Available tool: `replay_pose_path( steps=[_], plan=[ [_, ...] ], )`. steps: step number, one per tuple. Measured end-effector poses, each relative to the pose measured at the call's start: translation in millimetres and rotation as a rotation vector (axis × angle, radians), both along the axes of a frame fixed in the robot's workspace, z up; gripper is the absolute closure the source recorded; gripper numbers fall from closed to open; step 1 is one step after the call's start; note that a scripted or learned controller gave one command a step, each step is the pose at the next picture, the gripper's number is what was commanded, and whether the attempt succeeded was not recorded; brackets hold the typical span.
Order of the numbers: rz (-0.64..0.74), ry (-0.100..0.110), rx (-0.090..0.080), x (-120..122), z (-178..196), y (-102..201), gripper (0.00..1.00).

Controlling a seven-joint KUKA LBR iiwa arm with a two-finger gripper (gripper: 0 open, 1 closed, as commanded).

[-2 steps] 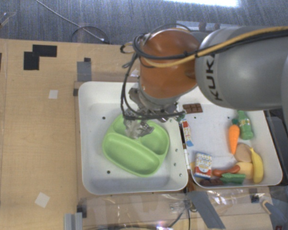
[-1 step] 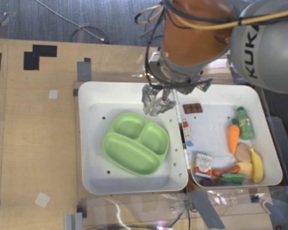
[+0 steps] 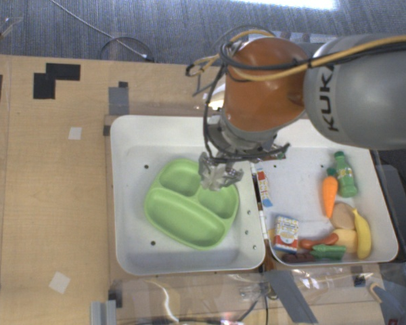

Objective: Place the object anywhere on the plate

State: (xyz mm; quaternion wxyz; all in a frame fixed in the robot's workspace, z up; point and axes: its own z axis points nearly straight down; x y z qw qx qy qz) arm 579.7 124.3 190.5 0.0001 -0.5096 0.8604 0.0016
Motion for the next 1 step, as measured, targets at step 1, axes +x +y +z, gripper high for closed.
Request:
replay_pose_path(
  steps=[1],
  plan=[
    [0.000,-0.009,0.001,2.0,4.3,0.6,0.00]
  ],
)
